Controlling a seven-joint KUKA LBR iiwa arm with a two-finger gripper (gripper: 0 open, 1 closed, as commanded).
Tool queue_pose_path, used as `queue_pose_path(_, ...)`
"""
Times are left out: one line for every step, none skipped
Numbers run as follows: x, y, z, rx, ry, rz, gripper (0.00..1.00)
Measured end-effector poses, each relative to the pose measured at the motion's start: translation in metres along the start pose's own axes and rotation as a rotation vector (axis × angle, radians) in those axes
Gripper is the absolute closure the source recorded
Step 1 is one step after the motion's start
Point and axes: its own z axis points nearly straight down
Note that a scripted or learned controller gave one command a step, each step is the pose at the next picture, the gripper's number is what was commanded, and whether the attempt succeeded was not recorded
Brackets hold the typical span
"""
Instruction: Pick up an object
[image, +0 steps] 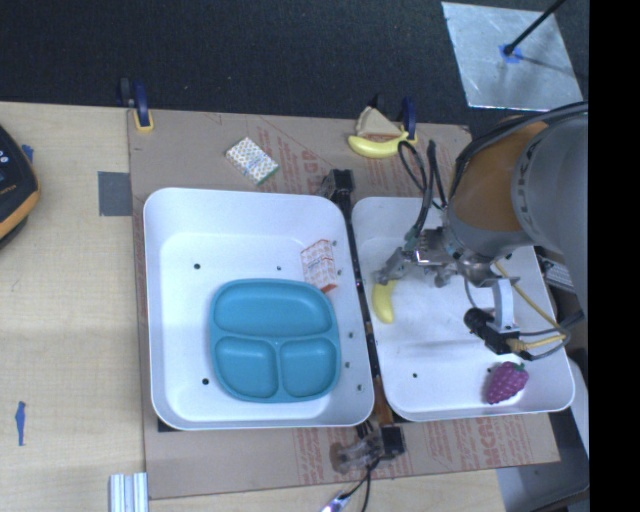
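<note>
The arm reaches in over the right bin (560, 400), its grey body with the orange band hanging above that bin's far half. The pincer (400, 265) sits low at the bin's left side, next to the wall shared with the left bin (160, 300). I cannot tell whether it is released or clenched; the metal parts are too small and cluttered to read.

Just below the pincer, close to its tip, lies a small yellow banana (383, 301) on the bin floor, lengthwise along the left wall. Nothing is visibly held, so I judge the banana to be the target, with the pincer lowered beside it for a grasp. Its spot against the wall leaves little room for a finger on that side, which could spoil the try.

Further from the pincer, towards the near right corner, lies a purple grape bunch (506, 381). Across the wall, on the pincer's other side, the left bin holds a blue divided tray (273, 338) and a small red-and-white packet (319, 263). On the surface beyond the bins lie another banana (375, 145) and a patterned packet (251, 158).
</note>
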Motion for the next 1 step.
queue_pose_path(-0.0023,0.0608,0.0057,0.007,-0.003,0.003,0.0)
